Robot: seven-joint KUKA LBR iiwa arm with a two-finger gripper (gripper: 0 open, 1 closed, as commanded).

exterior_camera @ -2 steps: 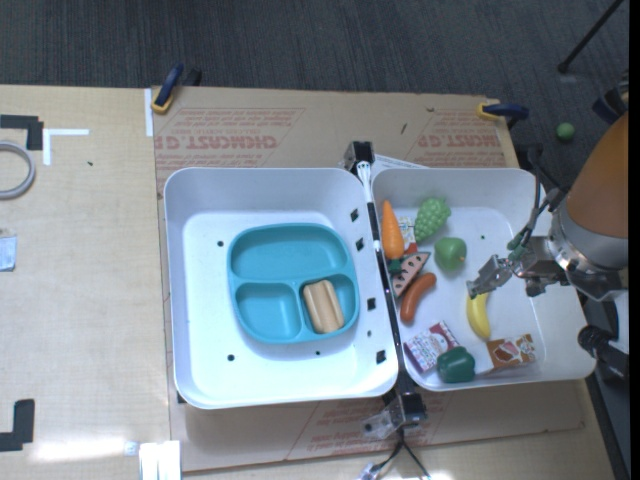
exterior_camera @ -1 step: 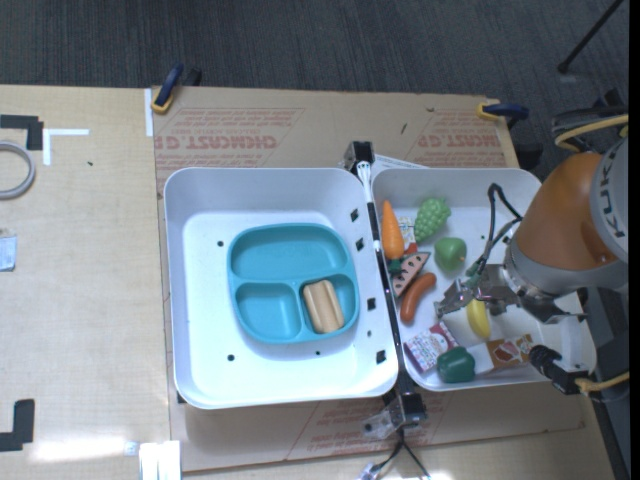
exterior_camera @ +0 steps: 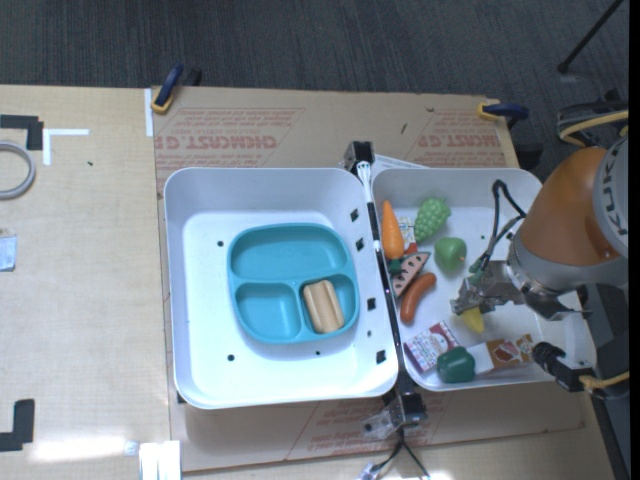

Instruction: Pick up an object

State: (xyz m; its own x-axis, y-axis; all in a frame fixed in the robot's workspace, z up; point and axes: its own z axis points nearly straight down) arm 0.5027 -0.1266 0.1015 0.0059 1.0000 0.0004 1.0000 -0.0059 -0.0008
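My gripper (exterior_camera: 472,302) hangs low over the middle of the right bin (exterior_camera: 530,183), reaching in from the right. A small yellow object (exterior_camera: 471,320) lies right under its tip; whether they touch is unclear. Around it lie a green round fruit (exterior_camera: 450,252), a bunch of green grapes (exterior_camera: 432,216), a carrot (exterior_camera: 392,235), a pizza slice (exterior_camera: 411,266) and a red sausage (exterior_camera: 417,295). Toward the bin's front are a dark green vegetable (exterior_camera: 457,365) and two snack packets (exterior_camera: 431,347), (exterior_camera: 509,351).
The left bin (exterior_camera: 190,268) holds a teal divided tray (exterior_camera: 262,258) with a bread roll (exterior_camera: 322,305) in its front right compartment. The bins' shared wall (exterior_camera: 378,278) runs just left of the carrot. A cable (exterior_camera: 503,206) loops from the arm over the right bin.
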